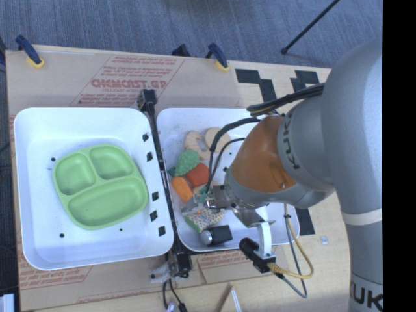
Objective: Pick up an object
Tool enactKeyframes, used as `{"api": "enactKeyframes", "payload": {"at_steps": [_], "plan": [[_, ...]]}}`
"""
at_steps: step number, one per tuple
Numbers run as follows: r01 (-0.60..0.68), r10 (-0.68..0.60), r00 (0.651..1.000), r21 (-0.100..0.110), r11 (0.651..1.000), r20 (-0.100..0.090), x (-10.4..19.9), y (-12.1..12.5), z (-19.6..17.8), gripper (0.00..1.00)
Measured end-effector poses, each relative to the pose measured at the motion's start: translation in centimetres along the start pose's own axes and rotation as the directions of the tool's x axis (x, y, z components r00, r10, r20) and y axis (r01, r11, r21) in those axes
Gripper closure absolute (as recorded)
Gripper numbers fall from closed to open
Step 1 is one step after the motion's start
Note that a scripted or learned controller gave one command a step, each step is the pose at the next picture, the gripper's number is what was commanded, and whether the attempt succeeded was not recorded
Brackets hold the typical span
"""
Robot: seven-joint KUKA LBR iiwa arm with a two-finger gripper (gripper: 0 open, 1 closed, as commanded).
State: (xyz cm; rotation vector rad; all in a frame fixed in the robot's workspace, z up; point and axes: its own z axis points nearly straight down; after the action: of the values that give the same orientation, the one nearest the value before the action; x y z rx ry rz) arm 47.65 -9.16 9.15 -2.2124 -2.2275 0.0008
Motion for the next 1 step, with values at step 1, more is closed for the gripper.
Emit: {"api": "enactKeyframes", "payload": {"at_steps": [1], "plan": [[0.006, -0.006, 1.000, 0.003, 1.000, -0.001, 0.03, 0.02, -0.97, 1.00]]}}
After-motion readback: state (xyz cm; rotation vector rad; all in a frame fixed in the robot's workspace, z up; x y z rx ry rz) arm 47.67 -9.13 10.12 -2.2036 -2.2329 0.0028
